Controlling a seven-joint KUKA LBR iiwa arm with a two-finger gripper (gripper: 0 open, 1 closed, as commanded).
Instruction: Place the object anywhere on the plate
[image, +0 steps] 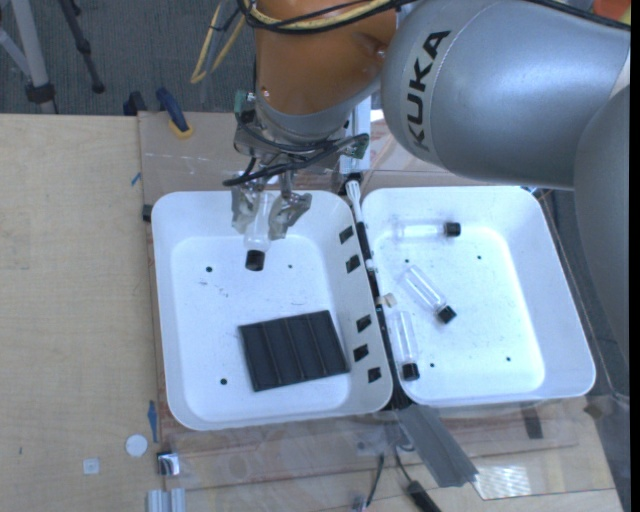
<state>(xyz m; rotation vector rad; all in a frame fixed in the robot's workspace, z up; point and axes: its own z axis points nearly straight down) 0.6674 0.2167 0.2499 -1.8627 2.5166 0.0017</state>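
Over the left bin (180, 300), at about twelve o'clock above its floor, the gripper (268, 218) hangs with its two fingers closed in on a clear vial (258, 240). The vial points down, and its black cap sits just below the fingertips, so the object is up and carried, by the look of it. That makes the pickup done. What's left, I'd judge, is the short trip toward six o'clock and the release.

Now the target: the plate (293, 349), a dark ribbed slab, lies flat on the left bin's floor toward five o'clock from the gripper, well apart from the vial. Nothing rests on it yet, so the placing is not done.

Across to the right bin (560, 290): three more clear vials with black caps are lying down in it. One vial (425, 230) sits near twelve o'clock. A second vial (428, 296) lies slantwise around the centre. A third vial (404, 345) lies along the bin's left wall at about eight o'clock. A row of small black clips runs along the seam between the two bins.
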